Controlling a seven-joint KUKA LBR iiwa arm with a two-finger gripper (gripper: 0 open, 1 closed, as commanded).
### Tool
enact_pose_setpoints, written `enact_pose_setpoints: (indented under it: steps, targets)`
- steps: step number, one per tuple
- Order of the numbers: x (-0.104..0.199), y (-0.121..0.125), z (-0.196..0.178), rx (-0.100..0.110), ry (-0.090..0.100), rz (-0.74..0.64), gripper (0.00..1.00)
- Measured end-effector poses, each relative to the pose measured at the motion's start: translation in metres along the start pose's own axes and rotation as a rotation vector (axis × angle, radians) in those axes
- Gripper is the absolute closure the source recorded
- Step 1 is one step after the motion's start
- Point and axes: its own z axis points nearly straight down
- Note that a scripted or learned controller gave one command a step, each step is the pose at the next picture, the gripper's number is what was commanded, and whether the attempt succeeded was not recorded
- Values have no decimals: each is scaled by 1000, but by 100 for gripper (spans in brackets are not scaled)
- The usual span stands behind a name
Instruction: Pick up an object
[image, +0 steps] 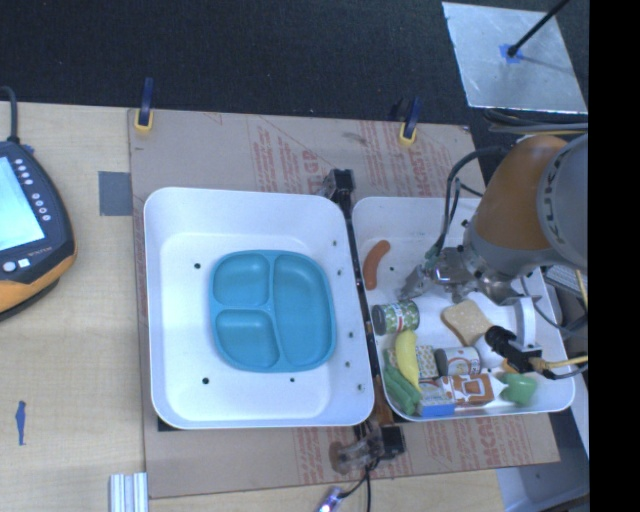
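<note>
Left shallow white bin (175, 300): holds one light-blue three-compartment plastic plate (272, 308), lying flat at the middle. Right shallow white bin (385, 215), touching the left one along a shared edge: holds a clutter of small toy food items. Near its back left, a slim reddish-brown sausage (374, 262), lying alone. Below that, a small green-labelled can (396, 317) on its side, by the left wall. Just below the can, a yellow banana (406, 357), with a green pod-shaped vegetable (398, 380) alongside. Right of the can, a tan slice of toast (466, 322). Along the front edge, flat printed cards or packets (455, 378), not clearly legible, and at the front right corner a pale-green rounded piece (520, 388). Grey arm with orange band (520, 195): reaching in from the right over the back half of the right bin. Two-finger metal gripper (432, 272): low over the bin, between sausage and toast, just above and right of the can; nothing seen between the fingers; opening width impossible to judge from this angle. Can, sausage and toast all near the gripper; banana and cards further toward the front.
</note>
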Motion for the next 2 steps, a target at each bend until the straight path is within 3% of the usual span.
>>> enact_pose_setpoints:
  steps: [1, 2]
  targets:
    - [23, -61, 0, -6, -1, 0, 0]
    - [-53, -55, -139, -6, -2, 3, 0]
